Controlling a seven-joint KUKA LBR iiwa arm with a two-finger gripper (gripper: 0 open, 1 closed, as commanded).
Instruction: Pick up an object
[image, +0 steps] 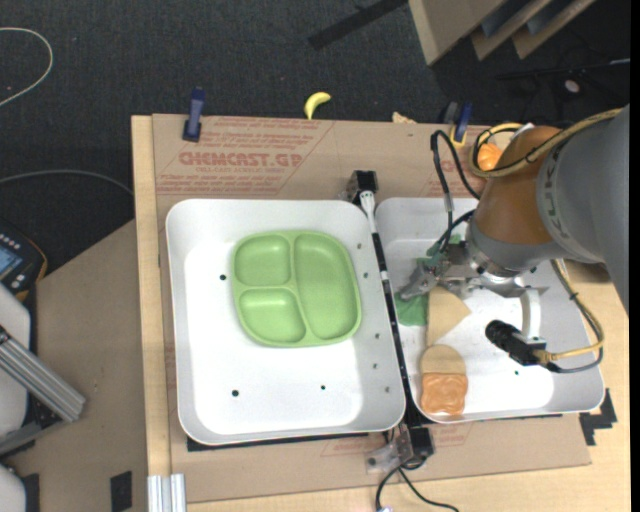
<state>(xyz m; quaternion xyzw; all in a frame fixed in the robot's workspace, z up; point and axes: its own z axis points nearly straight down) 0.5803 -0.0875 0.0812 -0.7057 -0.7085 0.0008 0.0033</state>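
Observation:
In the right bin (565, 395) lie a tan, bread-like object (443, 384), a pale beige wedge (446, 318) and a green flat piece (411, 305) near the bin's left wall. The arm reaches in from the right, and its gripper (432, 275) hangs low over the green piece and the wedge at the bin's left side. The wrist hides the fingertips. A black part of the arm with a cable (515, 343) juts out above the bin's floor.
The left bin (200, 330) holds a light green divided plate (297, 287). Blue clamps (193, 114) and a yellow banana-shaped item (317, 102) sit at the bench's far edge. A black clip (363, 185) sits between the bins at the back.

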